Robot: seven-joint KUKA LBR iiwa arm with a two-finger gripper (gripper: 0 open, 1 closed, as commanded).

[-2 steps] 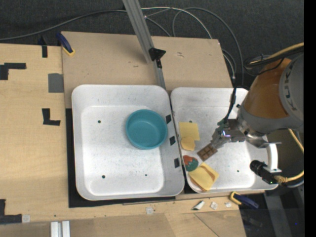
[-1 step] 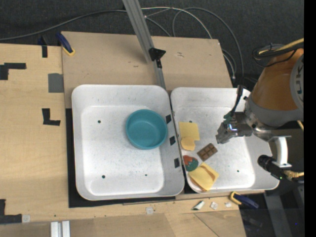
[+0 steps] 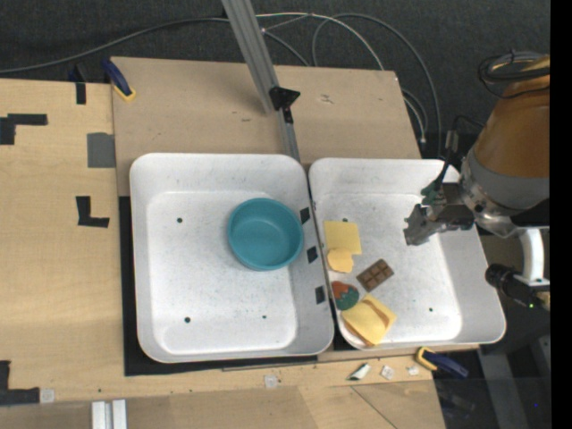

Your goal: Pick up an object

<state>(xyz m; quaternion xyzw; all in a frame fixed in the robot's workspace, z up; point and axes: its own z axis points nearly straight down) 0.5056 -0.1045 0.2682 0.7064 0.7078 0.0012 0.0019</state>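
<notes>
Gripper [image 3: 418, 231] hangs over the right bin [image 3: 465, 266], apart from the yellow pieces [image 3: 342, 237] and brown block [image 3: 374, 275] clustered near the bin's left wall, probably poised to choose one; whether it is released or clenched I cannot tell.

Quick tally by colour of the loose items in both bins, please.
Teal: 1, the bowl in the left bin
Yellow: 3, the square, small piece and wedge in the right bin
Brown: 1, the block
Red-green: 1, the small round piece
Total: 6
</notes>
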